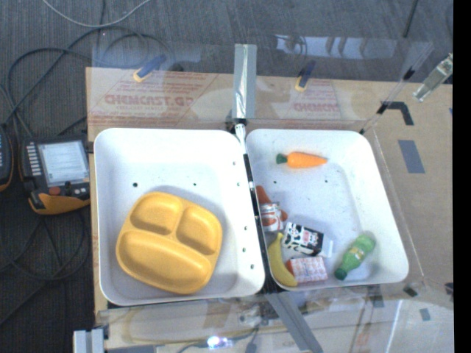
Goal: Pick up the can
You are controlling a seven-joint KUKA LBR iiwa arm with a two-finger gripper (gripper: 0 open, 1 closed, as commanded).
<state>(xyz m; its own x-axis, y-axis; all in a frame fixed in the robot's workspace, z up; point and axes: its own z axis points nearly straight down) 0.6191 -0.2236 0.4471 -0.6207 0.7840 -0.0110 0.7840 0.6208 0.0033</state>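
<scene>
Can (271, 216) lies on its side in the right bin (368, 197), tight against its left wall, touching the black-and-white carton (303, 237), banana (280, 265) just nearer; likely light, stiff, slick and prone to roll, so pinch across the body; gripper's state: cannot tell.

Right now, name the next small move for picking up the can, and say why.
Probably bring the arm in over the right bin and stop above the can. It lies against the bin's left wall, crowded by the banana and the black-and-white carton, so a descent from above looks safest.
</scene>
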